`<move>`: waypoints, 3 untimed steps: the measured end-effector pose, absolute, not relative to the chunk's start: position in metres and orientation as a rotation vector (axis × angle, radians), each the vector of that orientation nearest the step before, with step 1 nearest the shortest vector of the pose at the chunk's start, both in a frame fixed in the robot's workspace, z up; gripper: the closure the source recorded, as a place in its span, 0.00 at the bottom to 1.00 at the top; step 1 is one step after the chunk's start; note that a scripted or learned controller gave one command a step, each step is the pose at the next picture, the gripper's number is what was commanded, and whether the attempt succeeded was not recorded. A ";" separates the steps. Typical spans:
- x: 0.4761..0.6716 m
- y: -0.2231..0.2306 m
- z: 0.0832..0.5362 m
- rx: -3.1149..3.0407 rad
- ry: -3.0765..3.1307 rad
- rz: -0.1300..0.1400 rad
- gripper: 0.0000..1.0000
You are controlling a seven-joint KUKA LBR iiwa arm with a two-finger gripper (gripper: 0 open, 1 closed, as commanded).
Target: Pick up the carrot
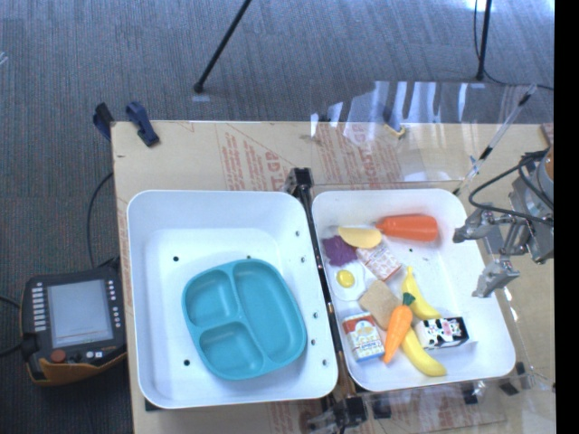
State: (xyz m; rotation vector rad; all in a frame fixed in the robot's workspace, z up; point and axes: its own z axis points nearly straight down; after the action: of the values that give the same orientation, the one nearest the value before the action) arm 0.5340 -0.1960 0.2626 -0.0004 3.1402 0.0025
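Note:
The carrot [396, 333], orange with a small green top, lies tilted in the front part of the right bin [493, 351], across a yellow banana [422, 351] and beside a bread slice [380, 300]. My gripper [482, 257] hangs over the bin's right side, up and to the right of the carrot and well apart from it. Its two fingers stand spread, open, with nothing between them.
The right bin also holds an orange-red sausage-like piece [409, 227], a yellow lump [360, 237], a purple piece [338, 251], a fried egg [346, 278], a small carton [364, 337] and a cow-print box [447, 333]. A blue divided plate [244, 317] sits in the left bin [158, 224].

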 end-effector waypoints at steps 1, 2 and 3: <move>0.531 -0.146 0.133 0.696 3.072 0.004 0.00; 0.484 -0.107 0.093 0.758 3.040 0.002 0.00; 0.484 -0.104 0.103 0.750 3.048 0.008 1.00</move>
State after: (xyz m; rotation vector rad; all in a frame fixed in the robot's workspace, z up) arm 0.4844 -0.1036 0.1029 0.7501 3.0482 0.0083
